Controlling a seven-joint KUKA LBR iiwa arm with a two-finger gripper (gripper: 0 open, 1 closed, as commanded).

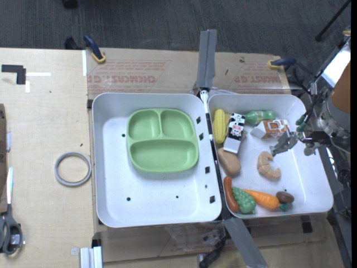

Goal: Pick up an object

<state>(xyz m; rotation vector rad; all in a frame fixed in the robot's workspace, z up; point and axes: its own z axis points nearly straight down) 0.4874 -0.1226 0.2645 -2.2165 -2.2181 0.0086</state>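
Where dark carpet borders the pale bench (44, 127) and cardboard (150, 74), the tool (283, 144), grip unclear.

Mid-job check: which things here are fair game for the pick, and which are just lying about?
For the pick: croissant, carrot, corn cob, milk carton, all in the right bin, by the claw.

Lying about: green tray, tape ring, scissors.

A single fixed camera looks down at a slant from above the bench (44, 110), far enough off to take in both white bins. The left bin (106, 166) and right bin (312, 194) sit mid-frame, with dark floor (167, 10) along the top edge.
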